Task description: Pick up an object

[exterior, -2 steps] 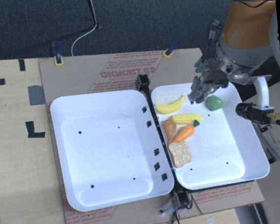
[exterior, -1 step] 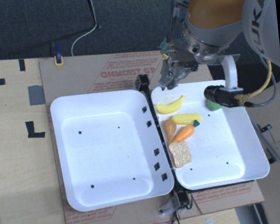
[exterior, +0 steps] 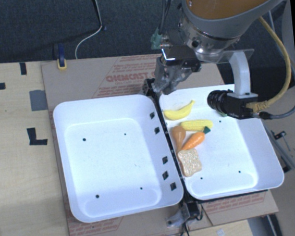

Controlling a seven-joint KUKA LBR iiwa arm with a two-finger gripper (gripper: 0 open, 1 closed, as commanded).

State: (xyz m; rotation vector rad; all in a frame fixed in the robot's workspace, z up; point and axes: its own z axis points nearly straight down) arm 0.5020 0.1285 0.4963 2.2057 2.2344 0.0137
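The food sits bunched against the right bin's (exterior: 259, 181) inner wall: banana (exterior: 180, 111), corn (exterior: 195, 125), carrot (exterior: 193, 140), a brown piece (exterior: 178, 134) and bread (exterior: 190, 162). That crowding leaves little room to pinch one alone. The gripper (exterior: 166, 84) hangs above the bin's far corner, just beyond the banana; I cannot tell its state.

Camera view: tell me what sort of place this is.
Most likely a robotics lab bench set up for grasping trials. Two shallow white bins, left bin and right bin, sit on cardboard; toy food such as a banana and carrot lies in the right one, with the arm's hand above.
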